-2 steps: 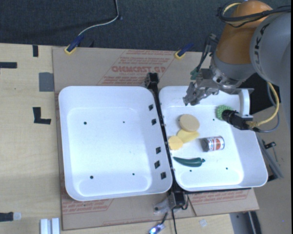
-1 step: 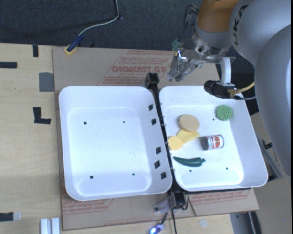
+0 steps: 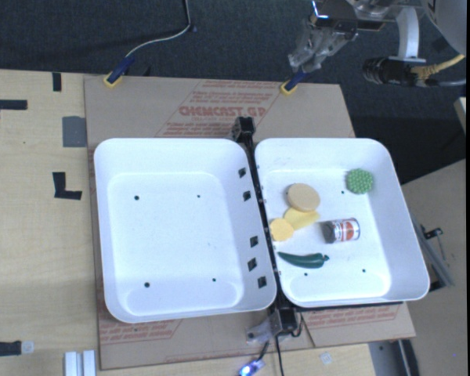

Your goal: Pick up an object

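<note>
The right bin holds several small objects: a green bumpy ball at the upper right, a tan round disc, a yellow piece just below it, a small red-and-white can lying on its side, and a dark green pepper near the front. My gripper hangs high above the far edge of the bench, well beyond the bins. Nothing is seen between its fingers.
The left bin sits beside the right one on a cardboard sheet. A black clip stands where the bins meet at the back. Clamps hold the cardboard's far corners, and a cable runs behind.
</note>
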Robot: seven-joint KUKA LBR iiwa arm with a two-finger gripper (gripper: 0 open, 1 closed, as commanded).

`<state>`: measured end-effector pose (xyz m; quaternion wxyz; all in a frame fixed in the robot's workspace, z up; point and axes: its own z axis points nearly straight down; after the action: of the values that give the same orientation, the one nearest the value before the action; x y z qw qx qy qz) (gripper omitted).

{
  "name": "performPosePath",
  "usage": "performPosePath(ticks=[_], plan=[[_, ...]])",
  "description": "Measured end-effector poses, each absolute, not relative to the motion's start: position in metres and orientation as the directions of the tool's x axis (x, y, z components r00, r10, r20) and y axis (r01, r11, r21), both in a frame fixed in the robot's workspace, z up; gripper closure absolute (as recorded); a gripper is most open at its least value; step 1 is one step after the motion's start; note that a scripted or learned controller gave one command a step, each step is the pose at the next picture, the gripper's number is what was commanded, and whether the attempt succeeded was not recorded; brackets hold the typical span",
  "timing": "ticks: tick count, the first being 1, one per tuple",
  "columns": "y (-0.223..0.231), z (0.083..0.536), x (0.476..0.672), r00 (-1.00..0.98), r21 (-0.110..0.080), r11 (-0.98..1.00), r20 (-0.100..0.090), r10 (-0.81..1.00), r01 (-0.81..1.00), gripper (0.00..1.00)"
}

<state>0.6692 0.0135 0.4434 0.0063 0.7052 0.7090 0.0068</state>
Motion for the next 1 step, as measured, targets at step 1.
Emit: performPosePath(ticks=[1], plan=[[0.0925,0.3507,0.6671,-0.008,-0.009,0.008,0.001,1.000,1.000,1.00]])
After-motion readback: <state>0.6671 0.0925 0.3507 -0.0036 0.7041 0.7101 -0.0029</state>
